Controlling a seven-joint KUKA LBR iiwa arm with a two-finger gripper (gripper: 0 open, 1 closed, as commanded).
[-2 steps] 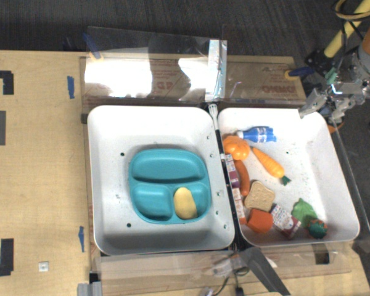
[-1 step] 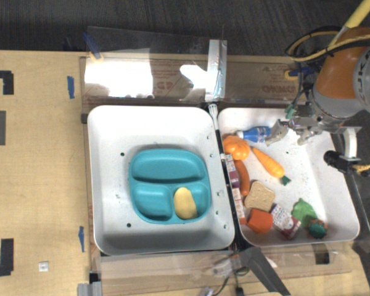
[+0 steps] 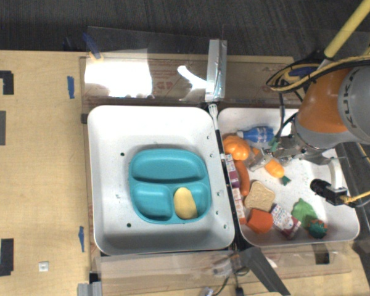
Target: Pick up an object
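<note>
Arm enters from 3 o'clock, orange band (image 3: pixel 324 106) over the right bin (image 3: pixel 351 227). Pincer (image 3: pixel 272 155) low in the bin's upper half, tip among the toy food. Cannot tell how its jaws stand; the metal parts blur into the clutter.

Candidate objects, right bin: small orange carrot-like piece (image 3: pixel 275 169) just at the pincer tip, at its 6 o'clock; round orange fruit (image 3: pixel 235 147) at its 9 o'clock; blue-and-white bottle (image 3: pixel 258 134) at 11 o'clock; bread slice (image 3: pixel 259 197) further down; red block (image 3: pixel 259 221) below that; green pieces (image 3: pixel 307 212) at 4 o'clock.

Left bin (image 3: pixel 105 165): teal divided tray (image 3: pixel 166 171) with a yellow lemon-shaped item (image 3: pixel 185 203) in its lower right compartment.

Judged step: reaching for a grasp, likely the carrot piece. Nothing visibly lifted. Next move calls for closing squarely on one item without snagging neighbours, then a straight lift.

Hard to make out: contact between pincer and carrot piece; items along the divider are crowded and partly overlapped.
</note>
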